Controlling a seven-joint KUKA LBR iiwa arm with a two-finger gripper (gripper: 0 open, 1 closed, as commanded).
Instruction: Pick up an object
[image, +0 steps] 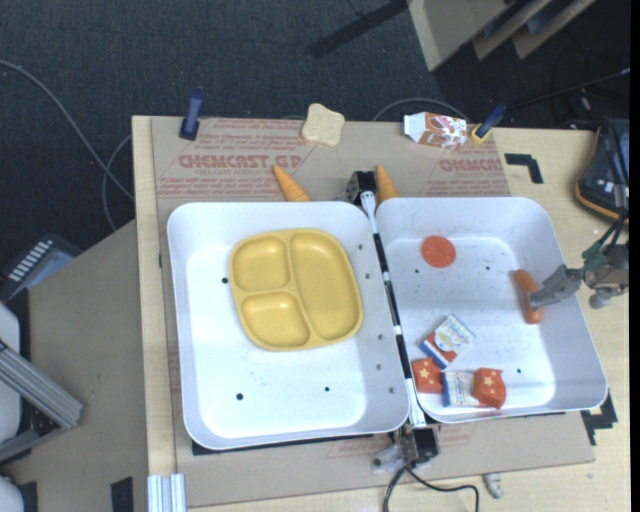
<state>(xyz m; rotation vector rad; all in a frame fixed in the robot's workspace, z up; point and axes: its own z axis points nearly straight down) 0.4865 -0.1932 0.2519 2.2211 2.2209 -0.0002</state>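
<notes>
You are looking down at the table (150, 300) carrying two shallow white bins: the left white bin (200, 380) is holding a yellow three-compartment plastic plate (296, 288), and the right white bin (560, 360) is holding the loose items. The grey two-finger gripper (552, 290) is reaching in over the right bin's right rim, sitting just beside a small orange carrot-shaped toy (526, 296) near that bin's right wall. The grey fingers are overlapping or touching the carrot toy, but how far they are opened cannot be told at this resolution, and nothing is showing clearly between them, so you are not recording a hold. Other candidates are lying in the same bin: a flat red round disc (438, 251) toward the back, a small white printed packet (450, 336) near the middle, and a cluster of small red and white boxes (460, 384) at the front edge. Judged progress: the approach is looking essentially made, with the carrot toy as the likely target; the closing, the lift and the proof of a secure grip are all remaining.
</notes>
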